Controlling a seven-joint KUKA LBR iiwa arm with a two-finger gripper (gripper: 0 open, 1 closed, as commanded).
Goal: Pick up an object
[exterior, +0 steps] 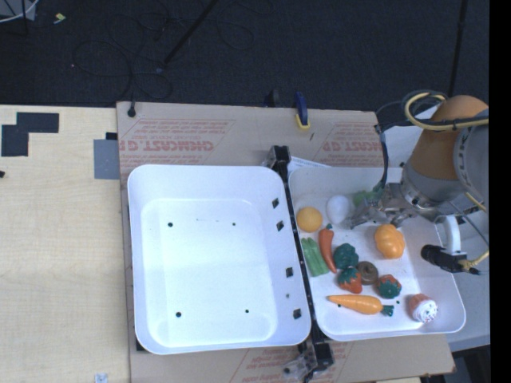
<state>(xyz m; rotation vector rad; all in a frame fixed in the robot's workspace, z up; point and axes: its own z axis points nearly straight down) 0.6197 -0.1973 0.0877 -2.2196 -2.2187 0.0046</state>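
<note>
The right bin holds several toy foods. Among them are a yellow lemon, a white egg-shaped piece, an orange fruit, a small carrot, green beans, broccoli, a brown ring, a long carrot and a red-and-white piece. My gripper hangs low over the bin's upper middle, just above the orange fruit and right of the white piece. A green item lies partly hidden beside it.
The left bin sits beside the right one, split from it by a black clamp rail. The arm's grey body and orange band cover the right bin's far right corner. Cables loop near the wrist.
</note>
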